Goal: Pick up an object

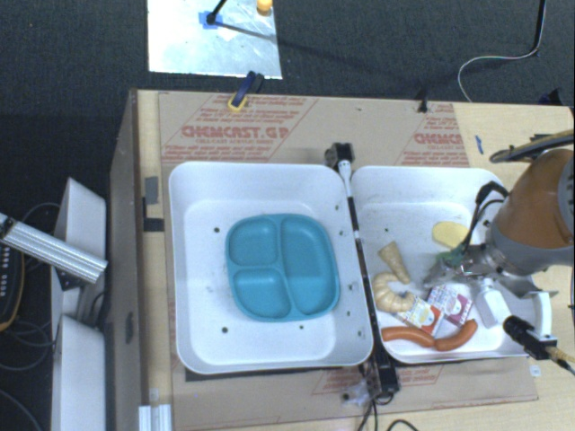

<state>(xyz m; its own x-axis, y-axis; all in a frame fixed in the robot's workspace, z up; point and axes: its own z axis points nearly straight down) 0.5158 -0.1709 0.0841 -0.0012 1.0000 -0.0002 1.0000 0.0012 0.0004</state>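
Observation:
The right bin holds several small items. A pale yellow piece lies near its middle, and a cream cone points up-left beside the divider. Below the cone sit a beige lumpy pastry and a small yellow-white box. A red and white packet lies to their right, and an orange-red sausage rests along the front wall. My gripper hangs low over the right half of this bin, just above the packet and right of the cone. The arm's orange band covers the bin's right side.
The left bin carries a blue divided plate at its centre. A black rod runs along the seam between the bins. Cardboard lies under both bins, and a grey rail sticks out at far left.

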